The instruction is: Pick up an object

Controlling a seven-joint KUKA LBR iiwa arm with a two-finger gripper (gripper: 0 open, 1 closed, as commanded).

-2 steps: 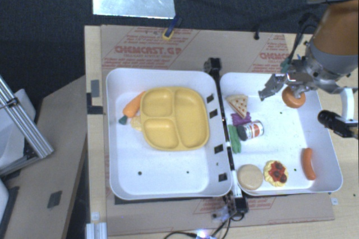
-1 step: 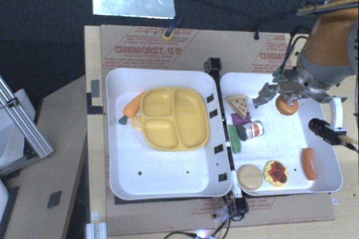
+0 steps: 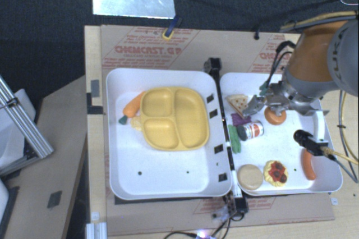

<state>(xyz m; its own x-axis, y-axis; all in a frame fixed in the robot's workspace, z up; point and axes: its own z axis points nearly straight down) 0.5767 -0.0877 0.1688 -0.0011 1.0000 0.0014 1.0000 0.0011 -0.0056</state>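
While hanging over the upper middle of the right shallow white bin (image 3: 331,176), gripper (image 3: 251,109) poised just above a purple toy piece (image 3: 240,119) and a small red-and-white can (image 3: 250,131), beside a tan wedge of toy bread (image 3: 238,102); grip state impossible to tell from this angle. Probably lined up there to descend on that cluster. Orange round toy (image 3: 275,116) tucked under the wrist. Yellow divided plastic plate (image 3: 170,118) and orange toy carrot (image 3: 133,105) parked in the left white bin (image 3: 123,176) on the desk (image 3: 146,44), well apart.
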